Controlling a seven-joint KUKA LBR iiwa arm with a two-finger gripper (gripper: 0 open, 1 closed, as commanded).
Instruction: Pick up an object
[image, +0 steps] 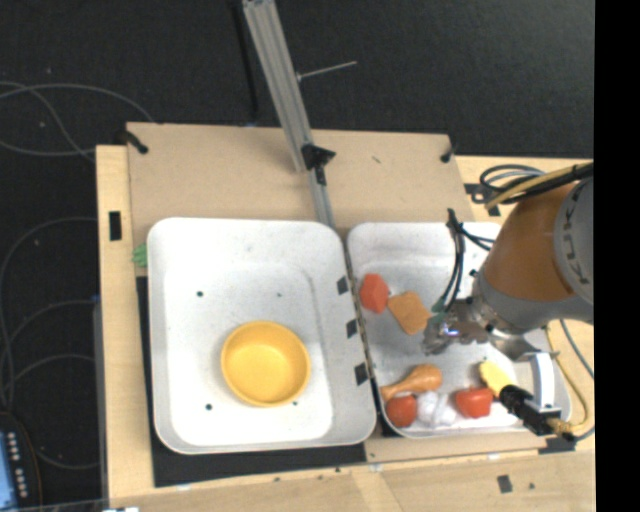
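Observation:
The right bin (400, 240) holds several small objects: a red-orange ball (374, 292), a tan block (408, 312), an orange drumstick-shaped piece (414, 380), a red piece (402, 408), a white crumpled piece (432, 408), a red piece (474, 401) and a yellow piece (494, 375). My gripper (440, 335) hangs low in the right bin, just right of the tan block and above the drumstick piece. The arm's grey and orange body covers the bin's right side.
The left bin (190, 260) carries a yellow bowl (265, 362) near its front. A metal pole (285, 90) rises from between the bins at the back. Cables (500, 185) lie on the bench at the right.

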